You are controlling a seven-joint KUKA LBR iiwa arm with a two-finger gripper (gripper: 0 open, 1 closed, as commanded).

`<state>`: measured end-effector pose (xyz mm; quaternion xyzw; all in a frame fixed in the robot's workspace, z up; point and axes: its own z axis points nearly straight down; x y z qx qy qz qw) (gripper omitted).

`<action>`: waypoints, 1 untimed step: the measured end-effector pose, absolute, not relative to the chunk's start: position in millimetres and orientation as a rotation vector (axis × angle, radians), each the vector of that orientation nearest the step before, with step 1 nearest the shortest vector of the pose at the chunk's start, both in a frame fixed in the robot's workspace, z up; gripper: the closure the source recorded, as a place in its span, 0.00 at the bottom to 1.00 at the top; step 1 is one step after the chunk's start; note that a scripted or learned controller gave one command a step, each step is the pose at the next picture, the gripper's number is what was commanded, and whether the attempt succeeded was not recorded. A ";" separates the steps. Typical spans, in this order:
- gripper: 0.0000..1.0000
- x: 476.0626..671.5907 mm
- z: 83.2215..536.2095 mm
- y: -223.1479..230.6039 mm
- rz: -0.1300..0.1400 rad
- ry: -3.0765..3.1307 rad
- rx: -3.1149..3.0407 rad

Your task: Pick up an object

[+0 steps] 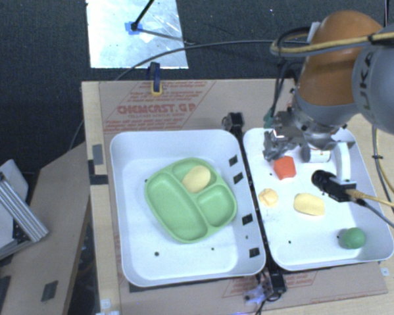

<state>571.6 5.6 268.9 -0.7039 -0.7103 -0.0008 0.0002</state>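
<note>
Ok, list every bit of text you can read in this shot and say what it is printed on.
"CHEMCAST GP": red print on the brown protective sheet behind the left bin; blurred, so the reading is tentative.
The smaller red lines around it are too blurred to read.
More red print on the sheet's front edge: illegible.

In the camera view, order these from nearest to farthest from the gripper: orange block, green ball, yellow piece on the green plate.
1. orange block, just below the gripper, right bin.
2. yellow piece, on the green plate, left bin.
3. green ball, right bin's near corner.
</note>
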 end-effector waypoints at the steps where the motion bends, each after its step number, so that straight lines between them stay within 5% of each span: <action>1: 1.00 575.9 259.8 54.5 -0.003 -2.231 -2.211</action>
